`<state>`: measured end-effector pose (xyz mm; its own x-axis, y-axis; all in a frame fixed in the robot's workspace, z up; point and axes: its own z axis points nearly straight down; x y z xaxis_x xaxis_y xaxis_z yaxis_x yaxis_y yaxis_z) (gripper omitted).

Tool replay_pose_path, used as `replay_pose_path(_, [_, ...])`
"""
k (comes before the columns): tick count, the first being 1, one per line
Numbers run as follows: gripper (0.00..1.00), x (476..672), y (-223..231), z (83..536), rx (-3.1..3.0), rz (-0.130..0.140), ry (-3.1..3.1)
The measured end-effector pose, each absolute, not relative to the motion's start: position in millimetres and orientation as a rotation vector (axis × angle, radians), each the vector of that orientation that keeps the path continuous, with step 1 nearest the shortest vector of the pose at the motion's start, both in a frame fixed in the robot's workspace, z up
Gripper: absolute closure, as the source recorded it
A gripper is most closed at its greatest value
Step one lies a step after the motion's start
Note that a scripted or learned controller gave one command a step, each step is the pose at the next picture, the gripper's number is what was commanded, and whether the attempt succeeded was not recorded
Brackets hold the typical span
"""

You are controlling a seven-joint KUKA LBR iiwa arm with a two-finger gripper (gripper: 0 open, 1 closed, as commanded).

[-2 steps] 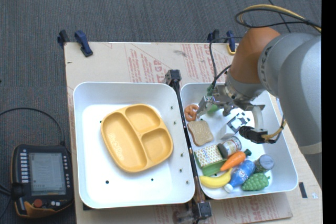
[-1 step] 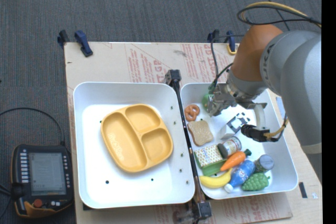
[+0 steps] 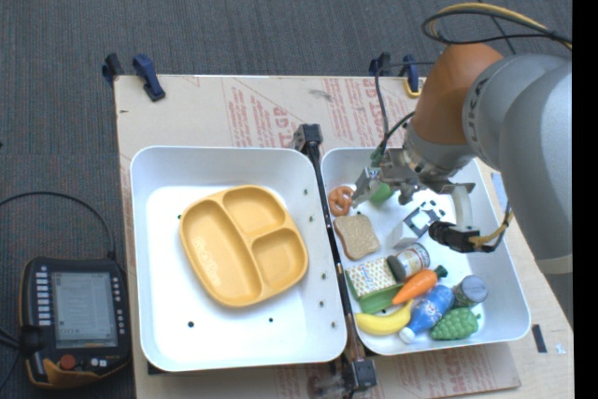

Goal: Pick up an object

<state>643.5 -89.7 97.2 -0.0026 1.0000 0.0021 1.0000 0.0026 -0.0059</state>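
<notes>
Camera view puts your gripper (image 3: 381, 186) low over the far-left corner of the right bin (image 3: 505, 318), with a small green piece (image 3: 379, 192) right at its tip and a pretzel (image 3: 341, 199) just to its left. You cannot tell from here whether the fingers are spread or closed, or whether the green piece is actually between them.

Everything else lies toward the near side of the gripper. A slice of bread (image 3: 357, 235) sits just below, flat and matte, its long axis running roughly near to far. Farther off you have a jar (image 3: 408, 261), a patterned box (image 3: 371, 277), a smooth carrot (image 3: 414, 286) lying at a slant, a banana (image 3: 383, 322), a blue bottle (image 3: 431, 308) and knobbly green grapes (image 3: 456, 323), all crowded and touching. The left bin (image 3: 149, 201) holds a yellow divided plate (image 3: 243, 243), glossy plastic.

My judgement: the green piece is your nearest target.
</notes>
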Motion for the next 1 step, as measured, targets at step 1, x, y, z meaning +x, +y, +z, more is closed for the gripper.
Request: replay_pose_path(1, [1.0,643.0,-90.0,106.8,-2.212,0.007,-2.217])
